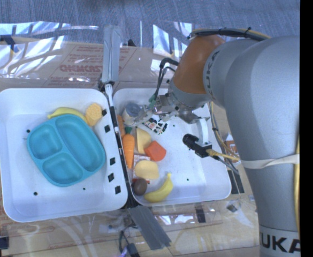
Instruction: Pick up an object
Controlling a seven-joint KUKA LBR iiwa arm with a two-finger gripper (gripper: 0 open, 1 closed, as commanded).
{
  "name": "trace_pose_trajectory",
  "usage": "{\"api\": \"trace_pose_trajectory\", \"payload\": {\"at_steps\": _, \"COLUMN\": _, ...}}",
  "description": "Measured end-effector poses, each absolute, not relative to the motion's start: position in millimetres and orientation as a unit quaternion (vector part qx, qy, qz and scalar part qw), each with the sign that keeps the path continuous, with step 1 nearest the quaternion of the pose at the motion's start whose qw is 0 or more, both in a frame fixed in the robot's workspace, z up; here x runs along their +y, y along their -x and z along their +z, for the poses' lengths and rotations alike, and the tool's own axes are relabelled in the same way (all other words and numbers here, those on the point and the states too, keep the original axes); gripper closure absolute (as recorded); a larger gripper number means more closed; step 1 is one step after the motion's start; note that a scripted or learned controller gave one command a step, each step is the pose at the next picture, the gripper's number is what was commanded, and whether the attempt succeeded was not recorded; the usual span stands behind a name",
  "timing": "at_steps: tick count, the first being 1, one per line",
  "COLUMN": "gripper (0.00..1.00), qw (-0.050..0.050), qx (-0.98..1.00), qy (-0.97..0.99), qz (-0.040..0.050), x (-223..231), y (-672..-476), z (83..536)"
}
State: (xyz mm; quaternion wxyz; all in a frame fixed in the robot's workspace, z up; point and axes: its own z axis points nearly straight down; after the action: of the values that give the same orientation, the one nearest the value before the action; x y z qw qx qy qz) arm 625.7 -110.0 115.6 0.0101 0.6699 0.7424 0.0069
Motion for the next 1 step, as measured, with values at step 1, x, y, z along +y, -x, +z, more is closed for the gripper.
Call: {"api": "trace_pose_trajectory", "payload": {"at_steps": 1, "gripper": 0.00, "qw": 0.019, "qx": 0.736, "qy": -0.676, "qz": 0.0108, "x": -97.5, "y": -548.6, "z": 109.3}}
